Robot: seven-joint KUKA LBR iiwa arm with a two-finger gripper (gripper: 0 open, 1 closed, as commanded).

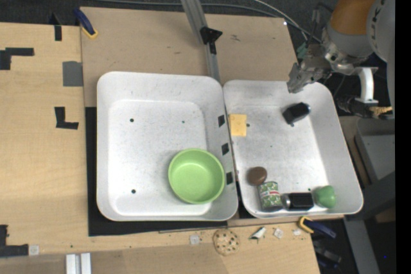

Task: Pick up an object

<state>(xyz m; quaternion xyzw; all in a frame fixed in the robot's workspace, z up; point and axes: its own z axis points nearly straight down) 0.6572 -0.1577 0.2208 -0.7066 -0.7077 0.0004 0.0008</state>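
Grey arm with rounded orange band, black cables looping above, ending in dull metallic gripper.

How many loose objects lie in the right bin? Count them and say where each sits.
6. Yellow block at the left wall; black piece near the top; brown disc lower middle; can, black item and green item along the front edge. Some may hide others.

Right bin, contents: small black block near far right corner, lying tilted. Yellow square flat against left wall. Brown disc, green-labelled can, black bar, green rounded piece clustered along near wall.
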